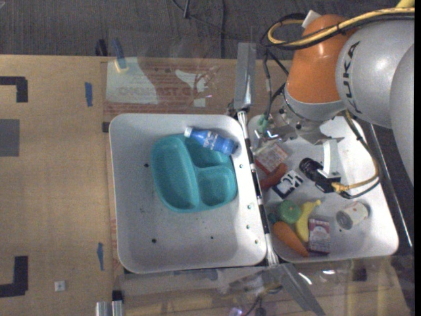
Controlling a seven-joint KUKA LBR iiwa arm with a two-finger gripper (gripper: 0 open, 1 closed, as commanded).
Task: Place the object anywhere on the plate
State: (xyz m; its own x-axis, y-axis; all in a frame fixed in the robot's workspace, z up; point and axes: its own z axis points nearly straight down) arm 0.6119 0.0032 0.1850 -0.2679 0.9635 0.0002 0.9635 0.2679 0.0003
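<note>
Teal sectioned plate [191,176] lying in left bin [131,229]. Small blue-and-white bottle [212,139] resting on its side across plate's far rim, touching it. Arm [355,58] reaching in over far end of right bin [381,236]; gripper [273,127] low above that bin's far left corner, state of claw not discernible. Carrot [289,237], green fruit [288,210], yellow banana [304,217], small red-and-white box [319,234] clustered in right bin's near part.

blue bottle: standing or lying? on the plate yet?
Lying on its side, the blue bottle rests across the teal plate's upper rim, in the left bin.
</note>
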